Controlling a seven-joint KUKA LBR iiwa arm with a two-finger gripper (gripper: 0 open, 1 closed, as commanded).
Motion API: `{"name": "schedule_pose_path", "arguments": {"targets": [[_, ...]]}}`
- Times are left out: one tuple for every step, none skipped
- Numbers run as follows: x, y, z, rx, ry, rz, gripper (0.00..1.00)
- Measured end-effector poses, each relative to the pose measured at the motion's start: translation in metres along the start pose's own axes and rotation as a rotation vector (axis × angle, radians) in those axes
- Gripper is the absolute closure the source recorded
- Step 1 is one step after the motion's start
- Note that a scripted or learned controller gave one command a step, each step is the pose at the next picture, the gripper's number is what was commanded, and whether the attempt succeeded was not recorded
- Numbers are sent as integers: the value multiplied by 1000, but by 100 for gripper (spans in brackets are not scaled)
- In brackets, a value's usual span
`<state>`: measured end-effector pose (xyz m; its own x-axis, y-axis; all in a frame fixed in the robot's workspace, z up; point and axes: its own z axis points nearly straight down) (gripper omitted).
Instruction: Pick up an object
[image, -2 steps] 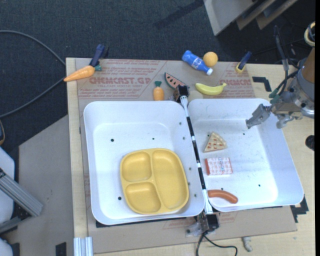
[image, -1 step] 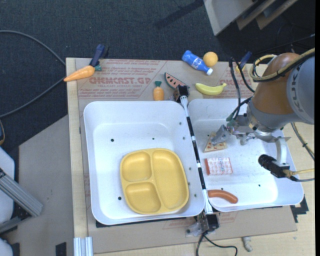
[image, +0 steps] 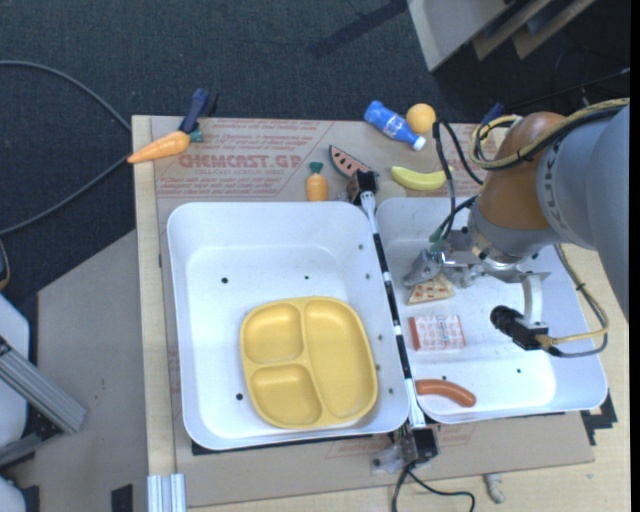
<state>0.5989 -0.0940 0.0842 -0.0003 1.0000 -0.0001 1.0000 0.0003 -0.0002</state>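
My gripper (image: 432, 266) hangs over the far left part of the right bin (image: 570, 390), low above its floor, with its fingers spread open. A toy pizza slice (image: 431, 292) lies just in front of the tips, and I see nothing between the fingers. A pink-and-white patterned packet (image: 437, 332) lies nearer the front, and an orange-red sausage (image: 445, 393) rests by the front wall. The arm's orange band (image: 515, 195) sits above the gripper and hides part of the bin's back.
The left bin (image: 200, 260) holds a yellow divided plate (image: 308, 360). Behind the bins on the bench lie a carrot (image: 160, 148), a small orange bottle (image: 317, 186), a watermelon slice (image: 346, 160), a blue bottle (image: 392, 124), a yellow ball (image: 421, 117) and a banana (image: 418, 179).
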Motion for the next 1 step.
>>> {"name": "schedule_pose_path", "arguments": {"targets": [[2, 10, 0, -2, 0, 0, 0]]}}
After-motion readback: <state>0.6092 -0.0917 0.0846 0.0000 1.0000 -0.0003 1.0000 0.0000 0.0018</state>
